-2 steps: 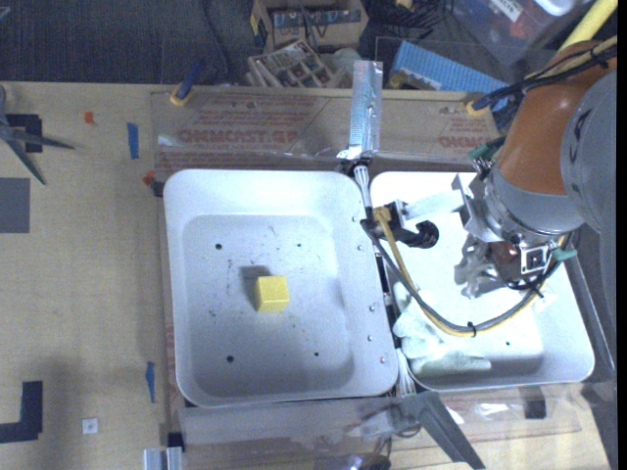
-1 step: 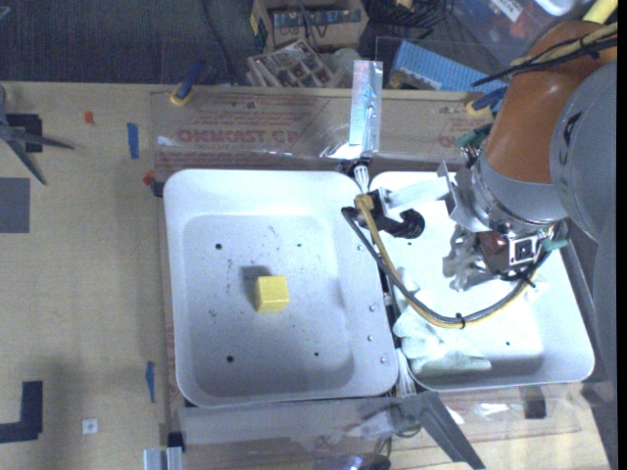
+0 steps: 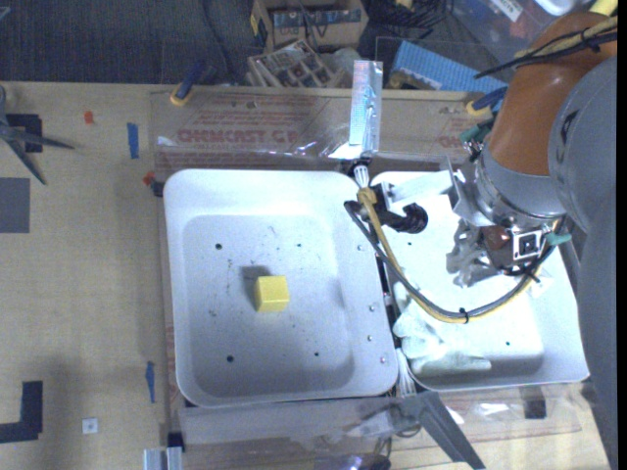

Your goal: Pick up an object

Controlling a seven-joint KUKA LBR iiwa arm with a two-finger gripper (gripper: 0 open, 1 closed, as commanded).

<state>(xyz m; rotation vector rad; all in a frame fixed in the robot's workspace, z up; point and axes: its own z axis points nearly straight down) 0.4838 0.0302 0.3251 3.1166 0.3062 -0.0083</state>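
I find the small yellow foam cube [image 3: 272, 293] lying alone near the middle of the left shallow white plastic bin [image 3: 196, 199], well apart from the arm. The grey two-finger end effector [image 3: 468, 262] hangs over the right white bin [image 3: 558, 355]; whether it is apart or together I cannot tell from this angle, and I see nothing held in it.

Risks I note from here:
- The yellow-and-black cable [image 3: 421, 297] loops from the divider between the bins to the wrist. In my judgement, a traverse leftward could drag or snag it.
- Crumpled pale material [image 3: 436, 346] lies in the right bin below the end effector; a descent here could close on that instead.
- The cube is light; an off-centre approach would likely push it across the smooth floor.
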